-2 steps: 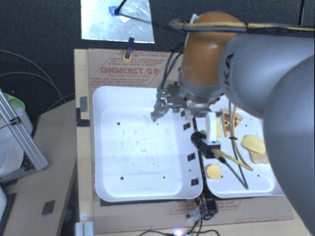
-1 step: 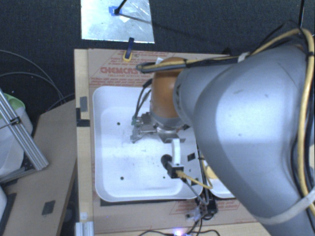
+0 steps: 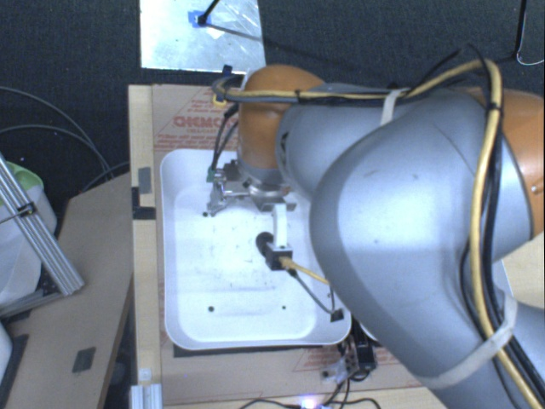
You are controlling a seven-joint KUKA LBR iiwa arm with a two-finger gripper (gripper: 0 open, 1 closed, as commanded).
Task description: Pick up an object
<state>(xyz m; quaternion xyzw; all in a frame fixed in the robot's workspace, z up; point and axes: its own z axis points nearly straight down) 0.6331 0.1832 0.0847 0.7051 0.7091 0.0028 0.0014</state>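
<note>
Now the end effector (image 3: 223, 194) is seen just above the bin (image 3: 194, 267); anything beneath is hidden, and whether it is clenched cannot be told.

- The arm (image 3: 409, 228) reaches in from the right of the view. Its broad grey link lies nearest the camera and takes up the lower right.
- From that link the arm narrows up and to the left to the orange band (image 3: 268, 100), the part of the arm that sits highest in the view.
- Below the band, the grey wrist (image 3: 260, 173) turns downward, away from the camera.
- The end effector (image 3: 217, 196) hangs at the wrist's lower left. It is a small metal assembly, seen from above and partly hidden by the wrist.
- A yellow cable (image 3: 341, 95) runs along the top of the big link, and a pale strap (image 3: 390, 105) wraps the link there.
</note>
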